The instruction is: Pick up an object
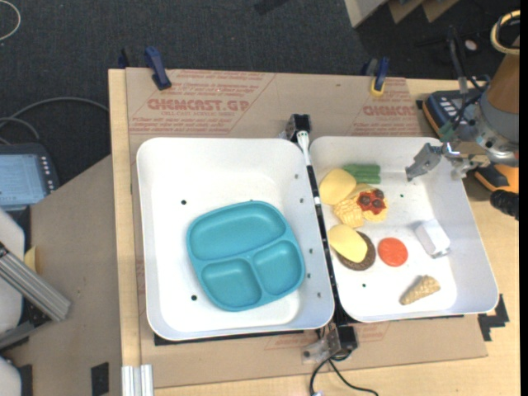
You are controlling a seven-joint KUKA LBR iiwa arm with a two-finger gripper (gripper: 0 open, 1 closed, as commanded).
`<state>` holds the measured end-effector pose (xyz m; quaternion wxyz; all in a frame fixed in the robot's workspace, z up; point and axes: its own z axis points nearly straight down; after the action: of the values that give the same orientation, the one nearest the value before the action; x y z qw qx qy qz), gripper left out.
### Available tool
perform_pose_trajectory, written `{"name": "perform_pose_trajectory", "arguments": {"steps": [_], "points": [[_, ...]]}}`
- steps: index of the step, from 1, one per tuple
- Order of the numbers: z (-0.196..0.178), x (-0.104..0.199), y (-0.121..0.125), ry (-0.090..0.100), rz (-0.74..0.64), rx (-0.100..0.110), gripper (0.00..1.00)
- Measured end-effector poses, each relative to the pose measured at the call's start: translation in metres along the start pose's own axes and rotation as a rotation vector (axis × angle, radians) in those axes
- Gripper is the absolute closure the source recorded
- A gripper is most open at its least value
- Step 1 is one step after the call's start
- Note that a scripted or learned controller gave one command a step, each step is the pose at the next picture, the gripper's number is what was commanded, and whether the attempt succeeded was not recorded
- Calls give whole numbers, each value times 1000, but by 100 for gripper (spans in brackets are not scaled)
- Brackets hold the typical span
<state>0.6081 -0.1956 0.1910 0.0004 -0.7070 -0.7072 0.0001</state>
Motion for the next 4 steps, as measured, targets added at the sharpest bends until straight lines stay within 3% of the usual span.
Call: {"name": "perform_pose_trajectory", "arguments": {"steps": [1, 2, 3, 4], "points": [[1, 68, 7, 1, -3, 2, 0], [106, 103, 52, -1, -5, -4, 0], [87, 101, 54, -2, -2, -11, 100], [0, 215, 60, 2, -10, -10, 100]]}}
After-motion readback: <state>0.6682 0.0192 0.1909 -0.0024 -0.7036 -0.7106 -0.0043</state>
